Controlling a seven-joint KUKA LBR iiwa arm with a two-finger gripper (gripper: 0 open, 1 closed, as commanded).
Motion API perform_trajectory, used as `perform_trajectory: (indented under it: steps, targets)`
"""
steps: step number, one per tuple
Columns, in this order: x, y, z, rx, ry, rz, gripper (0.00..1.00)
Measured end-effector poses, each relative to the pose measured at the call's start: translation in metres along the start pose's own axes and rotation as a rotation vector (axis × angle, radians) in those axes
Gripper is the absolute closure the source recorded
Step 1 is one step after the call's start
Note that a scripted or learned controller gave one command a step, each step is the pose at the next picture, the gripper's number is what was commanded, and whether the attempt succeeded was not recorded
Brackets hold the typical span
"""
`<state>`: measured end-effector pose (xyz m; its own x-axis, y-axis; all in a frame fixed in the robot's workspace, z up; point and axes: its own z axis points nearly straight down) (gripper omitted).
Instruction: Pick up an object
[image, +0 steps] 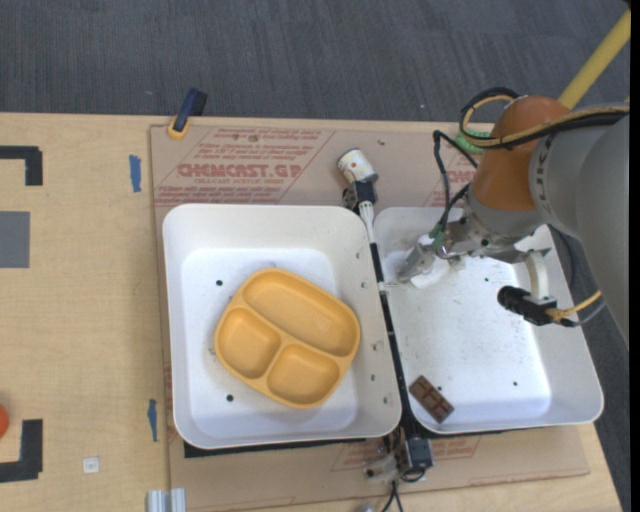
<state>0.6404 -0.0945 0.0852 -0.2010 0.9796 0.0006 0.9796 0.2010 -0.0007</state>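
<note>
A yellow plate with three compartments (288, 336) lies in the left bin (190, 400). A small brown ridged block (431, 397) rests near the front left corner of the right bin (520, 390). My gripper (418, 266) is low over the far left corner of the right bin, close to the wall between the bins and well away from the brown block. A small pale patch lies right by its tip; what it is cannot be made out.
The grey arm with its orange band (515, 150) comes in from the upper right over the right bin's far side. A black cable fitting (525, 302) hangs over the bin's right part. A white-and-black clamp (357, 175) sits behind the bins.
</note>
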Motion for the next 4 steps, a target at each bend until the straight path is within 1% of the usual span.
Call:
perform_trajectory:
  steps: [1,2,3,4]
  targets:
    - [0.0,0.001,-0.011,-0.003,-0.001,0.0,1.0]
    - [0.0,0.001,-0.011,-0.002,-0.001,0.0,0.0]
    - [-0.001,-0.082,0.0,0.0,0.0,0.161,0.0]
    - [0.015,-0.141,0.0,-0.001,0.001,0.444,0.0]
